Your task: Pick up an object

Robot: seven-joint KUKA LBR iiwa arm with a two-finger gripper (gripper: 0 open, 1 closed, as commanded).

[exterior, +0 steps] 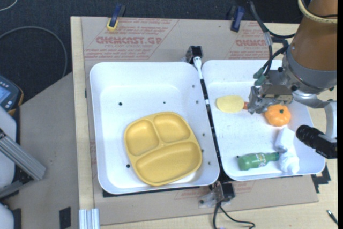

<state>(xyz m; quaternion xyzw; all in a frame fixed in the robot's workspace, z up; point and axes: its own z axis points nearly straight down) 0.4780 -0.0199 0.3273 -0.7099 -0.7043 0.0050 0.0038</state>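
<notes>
- Nearest me, I see a yellow divided plate (162, 147) in the left bin (102, 83).
- Gripper (257, 105) hovers in the right bin (225, 69), between a yellow disc (230, 104) and an orange toy pumpkin (278, 115); finger state unclear.
- Green bottle (257, 160) lies nearby.

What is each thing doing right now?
yellow tray: flat in the left bin, right way up, nothing in its sections.
pale yellow piece: flat in the right bin.
orange pumpkin: resting beside the tool.
green bottle: lying on its side.
white thing: lying near the bottle.
</notes>
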